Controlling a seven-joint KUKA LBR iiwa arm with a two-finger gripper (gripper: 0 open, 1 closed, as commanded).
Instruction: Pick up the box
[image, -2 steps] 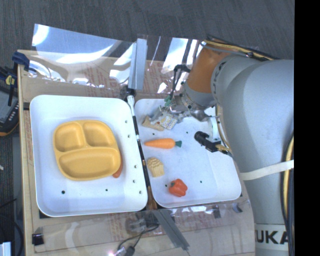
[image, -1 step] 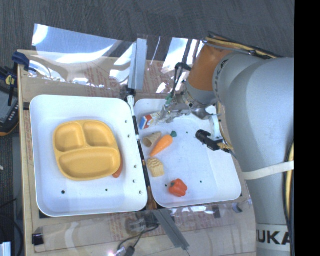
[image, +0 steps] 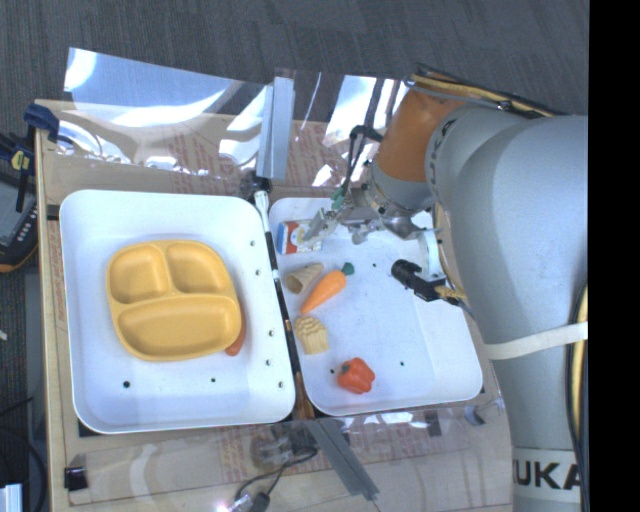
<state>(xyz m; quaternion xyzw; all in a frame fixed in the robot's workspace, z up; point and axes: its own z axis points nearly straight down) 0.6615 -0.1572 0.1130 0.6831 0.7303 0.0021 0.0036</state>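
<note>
The box (image: 289, 238) is small, white with red and blue print, and lies in the far left corner of the right bin (image: 440, 350). My gripper (image: 331, 222) hangs low over that corner, just right of the box and partly over it. The grey arm with its orange band (image: 412, 140) reaches in from the right. The view does not let me tell whether the gripper touches the box.
An orange carrot (image: 324, 290), a tan cone-shaped piece (image: 302, 277), a yellow ridged piece (image: 311, 335) and a red pepper (image: 355, 375) lie in the right bin. A yellow divided plate (image: 175, 298) sits in the left bin (image: 90, 390). A black fitting (image: 415, 280) juts from the arm.
</note>
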